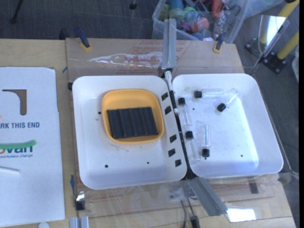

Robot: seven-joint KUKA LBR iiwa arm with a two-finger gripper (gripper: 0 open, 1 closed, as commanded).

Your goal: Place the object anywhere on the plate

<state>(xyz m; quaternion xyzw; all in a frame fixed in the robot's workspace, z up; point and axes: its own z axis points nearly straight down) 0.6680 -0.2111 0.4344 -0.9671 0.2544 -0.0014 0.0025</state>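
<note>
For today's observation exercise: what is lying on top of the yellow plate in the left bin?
A dark, ribbed rectangular block lies flat on the yellow plate, covering most of its middle. The plate's surface beneath the block is hidden, so anything under it cannot be seen.

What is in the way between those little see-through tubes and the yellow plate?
The raised rims where the two white bins meet run between them. The clear tubes lie in the right bin; the yellow plate sits in the left bin and already carries a dark ridged block.
</note>
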